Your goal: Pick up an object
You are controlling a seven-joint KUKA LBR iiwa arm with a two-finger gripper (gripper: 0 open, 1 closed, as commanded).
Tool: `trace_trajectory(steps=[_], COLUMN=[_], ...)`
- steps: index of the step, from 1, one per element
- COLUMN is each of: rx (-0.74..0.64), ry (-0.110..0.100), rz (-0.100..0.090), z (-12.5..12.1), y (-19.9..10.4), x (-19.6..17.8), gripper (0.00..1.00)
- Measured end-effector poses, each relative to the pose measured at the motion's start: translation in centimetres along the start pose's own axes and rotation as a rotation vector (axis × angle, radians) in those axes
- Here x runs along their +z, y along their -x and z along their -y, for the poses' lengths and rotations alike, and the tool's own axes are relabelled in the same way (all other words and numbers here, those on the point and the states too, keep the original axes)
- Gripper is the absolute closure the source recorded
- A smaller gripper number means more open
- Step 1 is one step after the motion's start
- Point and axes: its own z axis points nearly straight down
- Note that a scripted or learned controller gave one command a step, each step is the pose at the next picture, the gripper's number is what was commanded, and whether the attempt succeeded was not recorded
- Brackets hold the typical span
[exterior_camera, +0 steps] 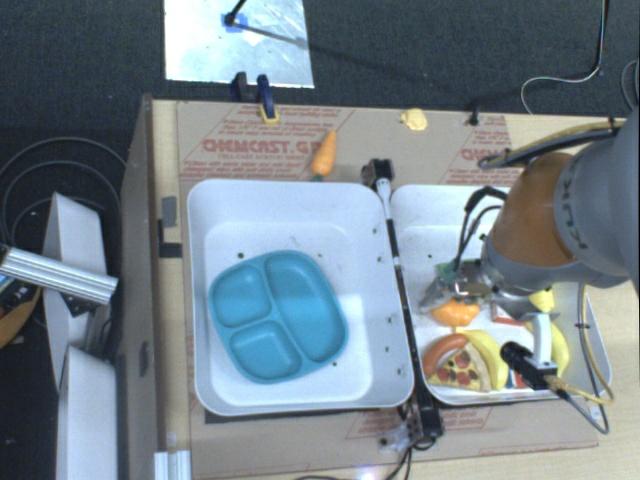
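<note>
Orange toy (456,313) sits right bin (420,208), just at 6 o'clock of gripper (458,286); finger state: cannot tell. Risk: crowded banana (487,353) and pizza slice (462,366) at 5 o'clock may deflect the grasp.

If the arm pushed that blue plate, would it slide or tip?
Probably slide: the blue plate lies flat and low on the left bin's smooth floor. It looks like stiff, light plastic. Its shallow rim may be hard to pinch.

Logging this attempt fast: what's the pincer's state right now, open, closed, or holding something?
Pincer: cannot be told; it is low in the right bin, just above an orange toy, with the wrist covering it.
</note>
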Motion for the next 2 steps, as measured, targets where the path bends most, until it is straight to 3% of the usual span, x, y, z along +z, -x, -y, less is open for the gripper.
trace_trajectory(steps=[1, 2], rx=[-0.001, -0.01], ry=[0.004, 0.013], rz=[0.0, 0.0], z=[-0.2, -2.7], y=[0.0, -5.5], x=[-1.1, -10.6], gripper=[1.0, 1.0])
